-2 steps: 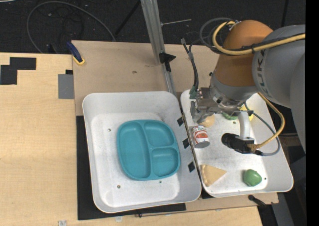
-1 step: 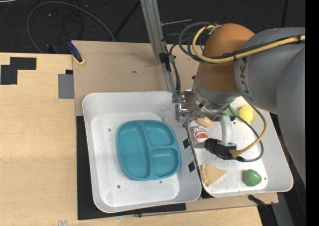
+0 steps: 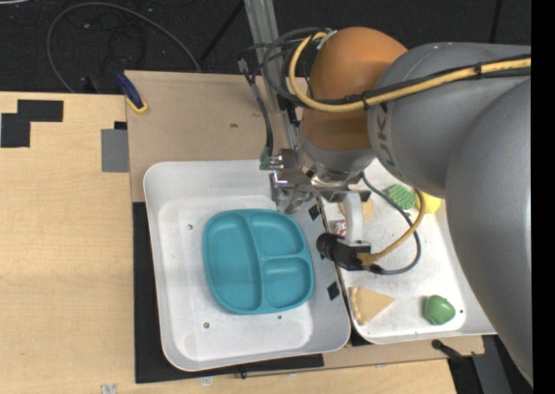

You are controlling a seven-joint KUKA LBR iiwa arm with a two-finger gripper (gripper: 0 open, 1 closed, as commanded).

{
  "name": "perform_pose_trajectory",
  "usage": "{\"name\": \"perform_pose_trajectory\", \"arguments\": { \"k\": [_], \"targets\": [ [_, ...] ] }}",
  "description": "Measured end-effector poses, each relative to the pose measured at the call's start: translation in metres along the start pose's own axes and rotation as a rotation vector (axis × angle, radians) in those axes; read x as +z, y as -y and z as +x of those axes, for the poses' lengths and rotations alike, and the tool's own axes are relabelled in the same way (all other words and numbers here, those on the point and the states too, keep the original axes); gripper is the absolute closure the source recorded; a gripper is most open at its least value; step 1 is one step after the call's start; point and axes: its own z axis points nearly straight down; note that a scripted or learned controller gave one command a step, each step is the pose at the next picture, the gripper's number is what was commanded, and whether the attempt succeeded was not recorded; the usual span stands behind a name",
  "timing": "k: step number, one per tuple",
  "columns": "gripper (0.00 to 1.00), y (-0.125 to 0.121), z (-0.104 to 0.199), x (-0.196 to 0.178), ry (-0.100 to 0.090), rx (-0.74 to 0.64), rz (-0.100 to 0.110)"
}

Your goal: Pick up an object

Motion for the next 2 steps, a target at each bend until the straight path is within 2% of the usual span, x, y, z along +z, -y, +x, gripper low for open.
{"name": "perform_pose_trajectory", "arguments": {
  "k": [1,2],
  "targets": [
    [1.0,-0.0003,0.0024,0.0142,0.003,0.005,0.004],
    [0.0,-0.0003,0.0022,0.0135,0.003,0.006,0.003]
  ]
}}
